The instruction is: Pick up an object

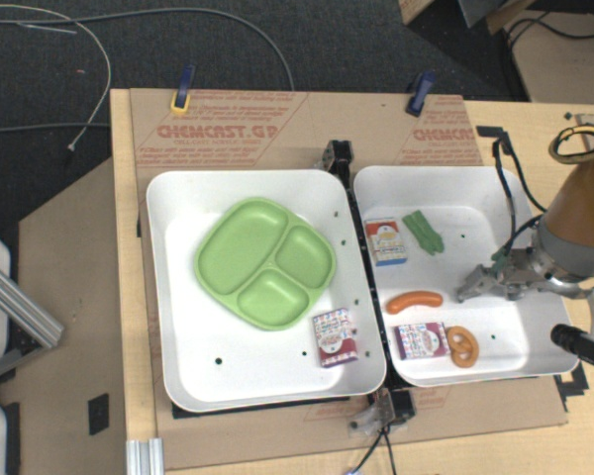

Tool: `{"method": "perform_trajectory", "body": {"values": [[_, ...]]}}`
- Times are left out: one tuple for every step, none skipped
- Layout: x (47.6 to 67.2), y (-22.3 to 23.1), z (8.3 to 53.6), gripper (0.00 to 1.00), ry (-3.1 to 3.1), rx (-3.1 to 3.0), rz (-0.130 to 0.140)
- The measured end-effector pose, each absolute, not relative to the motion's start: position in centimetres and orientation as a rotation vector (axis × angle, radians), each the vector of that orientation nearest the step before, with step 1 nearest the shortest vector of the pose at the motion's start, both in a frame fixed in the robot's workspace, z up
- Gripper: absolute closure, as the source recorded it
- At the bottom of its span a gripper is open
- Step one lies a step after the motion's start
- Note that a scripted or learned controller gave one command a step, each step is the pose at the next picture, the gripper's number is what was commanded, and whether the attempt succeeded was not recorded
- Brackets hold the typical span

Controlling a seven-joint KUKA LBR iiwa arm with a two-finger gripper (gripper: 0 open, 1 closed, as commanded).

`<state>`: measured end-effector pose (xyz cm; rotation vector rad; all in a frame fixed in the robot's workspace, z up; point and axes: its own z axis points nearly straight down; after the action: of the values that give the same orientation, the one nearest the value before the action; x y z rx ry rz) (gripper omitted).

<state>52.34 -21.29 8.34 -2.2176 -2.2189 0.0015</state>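
Observation:
The right bin [495, 188] holds several small items: a red and white carton [386, 241], a green pickle-like piece [424, 233], an orange sausage [414, 302], a purple packet [420, 341] and a pretzel [463, 345]. My gripper [478, 284] hangs low over the right half of this bin, just right of the sausage and above the pretzel. Nothing shows between its fingers. The arm's orange band [580, 211] rises at the right edge.
In the left bin [168, 265] lies a green divided plate [265, 261], with a small purple and white packet [335, 336] near the front right corner. Clamps and cables sit along the bench's back edge.

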Motion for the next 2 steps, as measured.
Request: {"method": "perform_trajectory", "body": {"values": [[52.5,-21.3,9.6,1.00,-2.221,-2.221,-0.002],[53.6,-21.3,14.9,1.00,-2.228,-2.224,-0.004]]}}
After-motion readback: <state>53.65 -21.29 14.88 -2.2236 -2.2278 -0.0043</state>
